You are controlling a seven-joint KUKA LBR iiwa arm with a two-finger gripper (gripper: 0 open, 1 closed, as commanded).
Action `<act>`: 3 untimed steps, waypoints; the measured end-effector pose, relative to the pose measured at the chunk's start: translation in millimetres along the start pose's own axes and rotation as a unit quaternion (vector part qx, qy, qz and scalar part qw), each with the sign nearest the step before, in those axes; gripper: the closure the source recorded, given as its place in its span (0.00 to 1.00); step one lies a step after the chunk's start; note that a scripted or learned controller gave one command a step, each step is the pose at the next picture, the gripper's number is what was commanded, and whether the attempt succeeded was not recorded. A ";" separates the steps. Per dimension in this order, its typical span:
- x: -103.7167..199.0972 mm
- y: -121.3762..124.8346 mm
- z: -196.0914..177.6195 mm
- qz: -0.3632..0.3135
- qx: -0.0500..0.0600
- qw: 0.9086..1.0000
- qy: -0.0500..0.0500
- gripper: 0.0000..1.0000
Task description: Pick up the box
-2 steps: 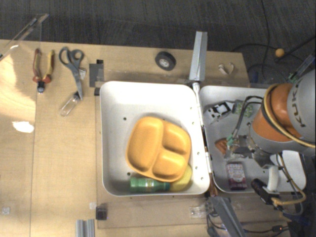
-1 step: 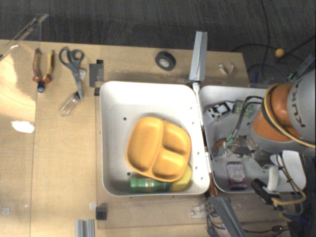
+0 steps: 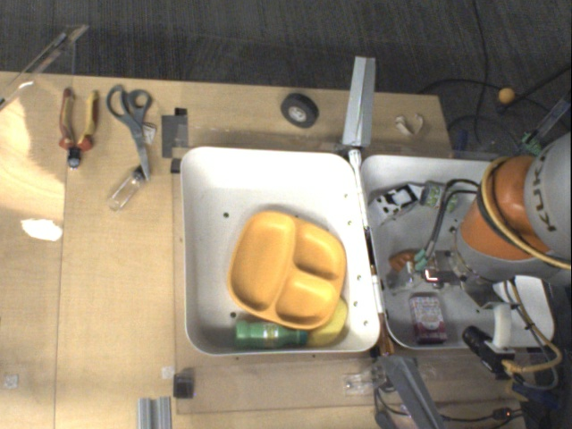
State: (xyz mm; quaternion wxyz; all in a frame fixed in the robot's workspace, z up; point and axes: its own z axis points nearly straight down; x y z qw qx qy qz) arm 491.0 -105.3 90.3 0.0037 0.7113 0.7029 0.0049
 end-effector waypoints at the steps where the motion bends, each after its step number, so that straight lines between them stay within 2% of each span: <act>1: -13.9 147.8 4.6 0.007 0.003 1.000 -0.002 0.00; 2: -22.0 166.5 6.7 -0.081 0.031 0.996 0.003 0.00; 3: -4.3 166.9 5.9 -0.109 0.027 0.994 -0.010 0.00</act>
